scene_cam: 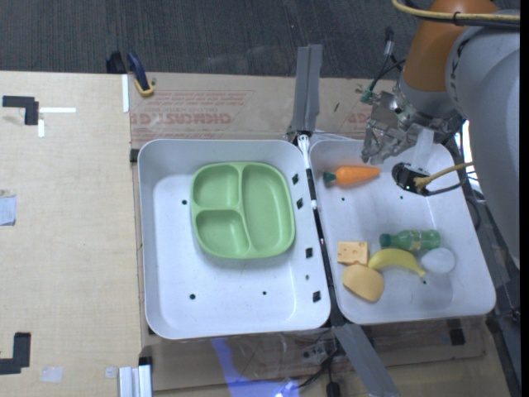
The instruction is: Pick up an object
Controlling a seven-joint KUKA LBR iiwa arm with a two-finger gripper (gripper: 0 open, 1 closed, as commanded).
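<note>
From my end, the left bin point(157, 246) has a green divided plate point(243, 210). The right bin point(463, 246) holds a carrot point(354, 175) at the far end, plus a green bottle point(411, 239), banana point(397, 260) and cheese wedge point(352, 252) nearer. The carrot's orange, lying left-right, green stub pointing left. The gripper point(382, 149) hangs right above its right end, can't tell how the jaws stand.

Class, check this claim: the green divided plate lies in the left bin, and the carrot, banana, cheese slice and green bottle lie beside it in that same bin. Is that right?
Not quite. The camera view shows the green divided plate in the left bin, but the carrot, banana, cheese slice and green bottle lie in the right bin.
</note>
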